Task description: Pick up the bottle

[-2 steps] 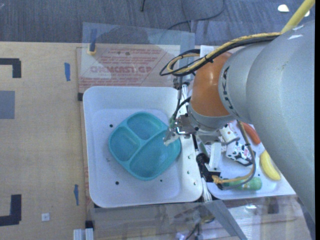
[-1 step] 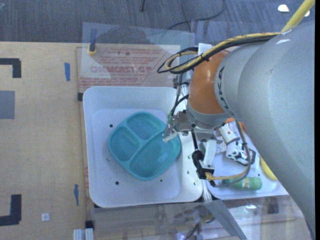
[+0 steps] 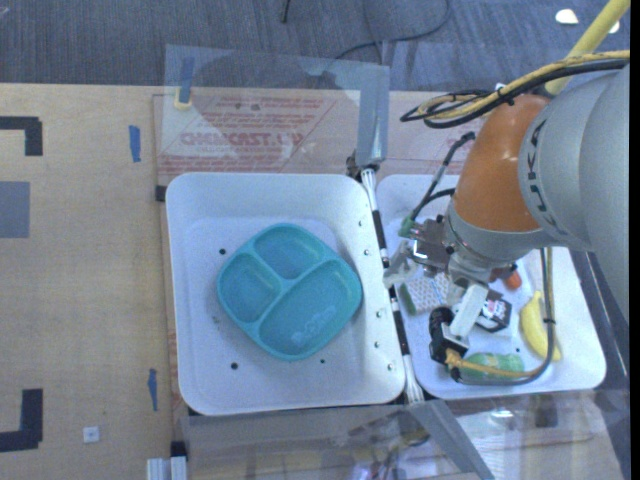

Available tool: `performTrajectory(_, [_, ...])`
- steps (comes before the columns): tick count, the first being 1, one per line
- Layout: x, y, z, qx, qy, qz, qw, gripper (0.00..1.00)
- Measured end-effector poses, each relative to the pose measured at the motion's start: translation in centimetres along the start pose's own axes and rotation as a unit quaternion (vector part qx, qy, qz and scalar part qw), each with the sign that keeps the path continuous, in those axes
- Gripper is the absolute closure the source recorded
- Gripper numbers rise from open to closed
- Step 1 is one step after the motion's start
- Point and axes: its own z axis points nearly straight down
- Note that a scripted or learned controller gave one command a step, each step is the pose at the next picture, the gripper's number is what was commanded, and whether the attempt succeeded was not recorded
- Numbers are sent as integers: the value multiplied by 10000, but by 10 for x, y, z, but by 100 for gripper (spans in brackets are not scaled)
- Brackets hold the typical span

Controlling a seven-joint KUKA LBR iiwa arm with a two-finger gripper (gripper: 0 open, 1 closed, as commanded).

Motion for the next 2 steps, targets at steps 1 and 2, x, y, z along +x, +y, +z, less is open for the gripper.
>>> performTrajectory(1, [2, 10, 0, 4, -2, 956, 9954, 0])
performTrajectory(2, [2, 10, -7, 28, -18, 935, 9956, 100])
